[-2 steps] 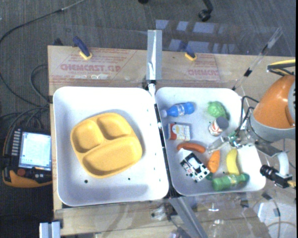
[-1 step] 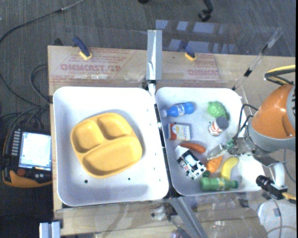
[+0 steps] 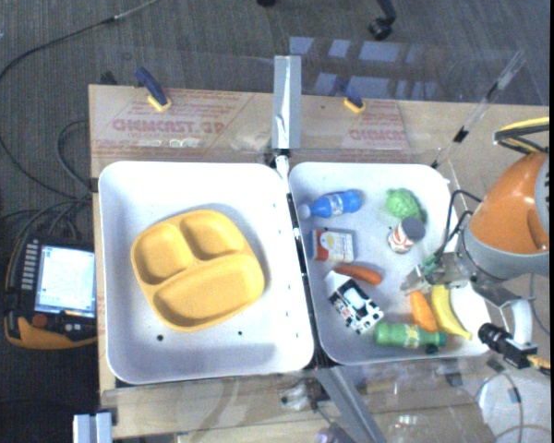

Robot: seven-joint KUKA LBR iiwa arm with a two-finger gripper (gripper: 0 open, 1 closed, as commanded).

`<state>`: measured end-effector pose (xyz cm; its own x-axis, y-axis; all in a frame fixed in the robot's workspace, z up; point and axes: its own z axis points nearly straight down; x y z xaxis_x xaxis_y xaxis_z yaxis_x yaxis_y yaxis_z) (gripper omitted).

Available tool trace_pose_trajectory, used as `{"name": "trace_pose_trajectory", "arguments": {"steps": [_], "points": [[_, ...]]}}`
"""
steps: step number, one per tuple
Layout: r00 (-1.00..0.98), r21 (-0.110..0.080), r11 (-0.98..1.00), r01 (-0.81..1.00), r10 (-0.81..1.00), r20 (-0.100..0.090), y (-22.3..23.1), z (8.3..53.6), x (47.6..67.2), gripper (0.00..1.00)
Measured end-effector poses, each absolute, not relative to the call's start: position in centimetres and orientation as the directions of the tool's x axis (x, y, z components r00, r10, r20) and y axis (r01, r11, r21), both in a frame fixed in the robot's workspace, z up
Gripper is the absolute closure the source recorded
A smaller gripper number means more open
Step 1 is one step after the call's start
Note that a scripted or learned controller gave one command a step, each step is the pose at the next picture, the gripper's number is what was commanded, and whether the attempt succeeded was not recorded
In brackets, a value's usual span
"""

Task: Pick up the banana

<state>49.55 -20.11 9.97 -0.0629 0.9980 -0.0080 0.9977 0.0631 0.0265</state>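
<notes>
The yellow banana (image 3: 449, 310) lies at the right side of the right bin (image 3: 369, 175), near its front corner. An orange carrot-like piece (image 3: 424, 311) touches its left side. My gripper (image 3: 436, 271) hangs just above the banana's upper end, under the grey and orange wrist (image 3: 510, 220). Cables and the wrist's shadow hide its tips. Nothing is visibly lifted off the bin floor.
The right bin also holds a blue bottle (image 3: 333, 203), a green lump (image 3: 404, 203), a small can (image 3: 404, 235), a red-white carton (image 3: 335, 245), a red sausage shape (image 3: 358, 272), a black-white object (image 3: 355, 305) and a green bottle (image 3: 406, 336). A yellow divided plate (image 3: 198, 268) lies in the left bin (image 3: 120, 340).
</notes>
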Motion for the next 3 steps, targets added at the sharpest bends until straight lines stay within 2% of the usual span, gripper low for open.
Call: {"name": "trace_pose_trajectory", "arguments": {"steps": [1, 2, 3], "points": [[-0.118, -0.005, 0.118, 0.993, 0.993, -0.001, -22.4, 21.3, 52.8, 1.0], [-0.117, -0.006, 0.117, 0.993, 0.993, -0.001, -22.5, 21.3, 52.7, 0.0], [-0.239, 0.003, 0.239, 0.971, 0.971, 0.004, -22.1, 11.0, 49.4, 0.0]]}}
